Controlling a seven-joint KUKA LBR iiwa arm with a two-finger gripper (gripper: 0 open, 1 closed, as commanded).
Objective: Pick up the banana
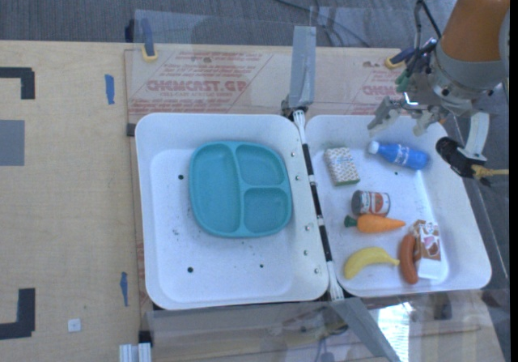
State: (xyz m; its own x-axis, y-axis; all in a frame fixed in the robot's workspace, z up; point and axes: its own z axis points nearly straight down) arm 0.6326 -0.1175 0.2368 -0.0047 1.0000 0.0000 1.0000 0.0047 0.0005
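Yellow banana [371,261] is seen lying at the near edge of the right bin [473,227], just beside a hot dog [407,258] and below a carrot [379,223]. Gripper [405,116] is held empty above the bin's far edge, fingers spread wide. A descent centred on the banana's middle, jaws across its width, is advised.

Two white bins [162,287] sitting side by side. One teal divided plate [240,189]. One banana [369,261], one carrot [377,224], one small can [371,203], one blue bottle [400,155], one sponge-like block [342,165], one sausage [407,257], one carton [428,249] lying alongside.
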